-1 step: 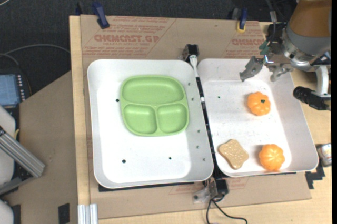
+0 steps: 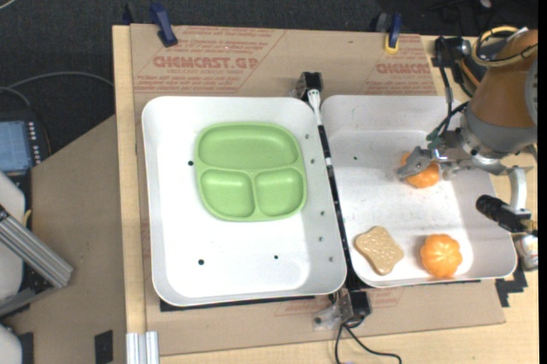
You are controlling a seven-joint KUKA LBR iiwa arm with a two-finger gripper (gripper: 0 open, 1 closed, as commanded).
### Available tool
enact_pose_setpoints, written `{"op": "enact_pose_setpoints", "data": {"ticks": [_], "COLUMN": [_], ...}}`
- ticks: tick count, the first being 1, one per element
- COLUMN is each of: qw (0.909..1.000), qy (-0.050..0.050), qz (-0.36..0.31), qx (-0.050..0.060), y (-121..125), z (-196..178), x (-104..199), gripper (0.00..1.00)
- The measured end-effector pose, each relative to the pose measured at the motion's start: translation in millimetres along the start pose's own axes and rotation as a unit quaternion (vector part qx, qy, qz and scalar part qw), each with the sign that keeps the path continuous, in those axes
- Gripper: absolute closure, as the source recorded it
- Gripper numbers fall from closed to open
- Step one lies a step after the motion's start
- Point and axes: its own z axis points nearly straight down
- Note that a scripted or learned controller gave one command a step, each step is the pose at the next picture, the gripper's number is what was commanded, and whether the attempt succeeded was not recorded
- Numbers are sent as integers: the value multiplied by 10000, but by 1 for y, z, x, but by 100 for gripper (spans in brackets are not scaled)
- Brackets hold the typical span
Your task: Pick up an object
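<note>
Green three-compartment tray: lies in the left white bin, well to the left of the gripper. Cracker-shaped piece and orange fruit: side by side, apart, in the right white bin, nearer the camera than the gripper. Blue clamp: on the far bench edge, beyond the left bin.

Two bins side by side on the bench. In the left bin, a divided tray, lying toward the bin's back half. In the right bin, a gripper down over a small fruit near the middle; nearer the front edge, a cracker to the left and a round fruit just beside it on the right.
</note>
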Motion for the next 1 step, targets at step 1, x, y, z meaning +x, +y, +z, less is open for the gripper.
{"op": "enact_pose_setpoints", "data": {"ticks": [1], "qw": [10000], "qy": [-13], "qz": [-26], "qx": [-65], "y": [4], "z": [-18], "x": [3], "gripper": [100]}}
